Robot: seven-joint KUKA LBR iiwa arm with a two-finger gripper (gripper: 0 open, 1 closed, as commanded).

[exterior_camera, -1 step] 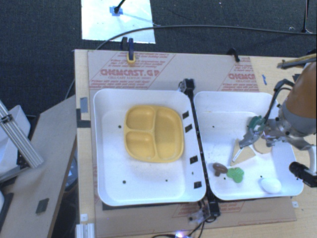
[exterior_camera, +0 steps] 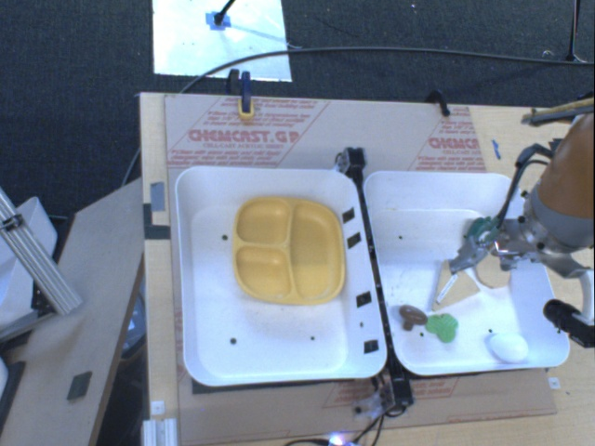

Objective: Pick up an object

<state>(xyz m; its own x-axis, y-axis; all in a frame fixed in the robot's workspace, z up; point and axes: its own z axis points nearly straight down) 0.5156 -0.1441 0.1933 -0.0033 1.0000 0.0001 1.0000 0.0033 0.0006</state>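
The tool (exterior_camera: 457,269) hangs low in the right bin (exterior_camera: 409,212), its fingers spread narrowly and holding nothing. Just below lie a brown piece (exterior_camera: 413,317), a green toy (exterior_camera: 442,327) and a white egg-shaped object (exterior_camera: 508,347). The egg looks light, smooth and slippery, best pinched across its middle.

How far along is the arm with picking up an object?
Done: the arm has reached into the right bin. In hand: the gripper sits low beside a pale wedge-shaped piece; whether it grips it cannot be told. Left: nothing looks lifted; the brown piece, green piece and white egg-like object lie on the bin floor.
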